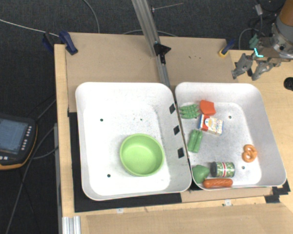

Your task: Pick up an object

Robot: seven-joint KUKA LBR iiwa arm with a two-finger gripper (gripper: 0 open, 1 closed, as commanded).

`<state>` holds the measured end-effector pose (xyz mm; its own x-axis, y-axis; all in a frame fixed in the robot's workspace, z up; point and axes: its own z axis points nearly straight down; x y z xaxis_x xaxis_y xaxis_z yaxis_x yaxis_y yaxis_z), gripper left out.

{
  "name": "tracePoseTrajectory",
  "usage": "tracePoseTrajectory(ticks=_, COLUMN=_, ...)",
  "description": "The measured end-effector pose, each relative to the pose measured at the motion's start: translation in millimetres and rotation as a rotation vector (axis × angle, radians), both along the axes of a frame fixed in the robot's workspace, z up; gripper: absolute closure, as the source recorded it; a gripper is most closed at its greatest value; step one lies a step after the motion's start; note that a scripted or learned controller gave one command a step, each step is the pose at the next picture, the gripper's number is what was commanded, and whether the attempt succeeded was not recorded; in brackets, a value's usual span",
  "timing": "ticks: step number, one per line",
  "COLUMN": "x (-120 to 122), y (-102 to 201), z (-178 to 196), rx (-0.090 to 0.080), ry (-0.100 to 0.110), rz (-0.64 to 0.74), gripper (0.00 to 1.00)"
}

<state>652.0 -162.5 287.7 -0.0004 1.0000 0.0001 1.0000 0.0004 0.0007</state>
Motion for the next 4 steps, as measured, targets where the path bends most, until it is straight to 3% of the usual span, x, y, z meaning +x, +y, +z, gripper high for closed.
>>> tracePoseTrajectory(ticks=1, x=0, y=0, z=0, rx=0.000, ry=0.000, rz=0.000, gripper=0.00)
tracePoseTrajectory(ticks=4, x=12, y=10, z=-157, rx=0.001, ry=0.004, rz=0.000, gripper=0.00)
